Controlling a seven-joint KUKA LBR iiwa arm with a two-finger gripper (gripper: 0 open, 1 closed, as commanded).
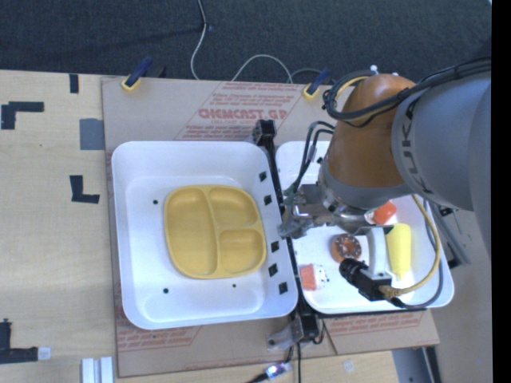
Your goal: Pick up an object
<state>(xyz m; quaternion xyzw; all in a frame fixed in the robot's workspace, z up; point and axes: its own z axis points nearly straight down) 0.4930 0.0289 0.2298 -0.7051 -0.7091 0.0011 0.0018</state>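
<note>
Camera view: brown round piece (347,248) lying in the right bin (431,294), toward the near edge of the worktop (48,214). Likely the handiest target, being just beside the pincer (299,219), on its near-edge and right-edge side. Roughly round, so no long axis to line up with.

Just beyond it toward the right edge, yellow long piece (399,250), long axis running from far edge to near edge. Orange-red piece (385,212) at that piece's far end, tucked against the arm (375,142). Orange-and-white block (313,276) near the bin's near left corner, almost straight toward the near edge from the pincer.

Pincer itself low over the right bin, close against the wall shared with the left bin (128,214); whether spread or pressed together, impossible to tell, and nothing seen held in it.

Count: four loose pieces, one of each kind, in the right bin; one yellow divided plate (214,231) in the left bin; two bins; one arm.
</note>
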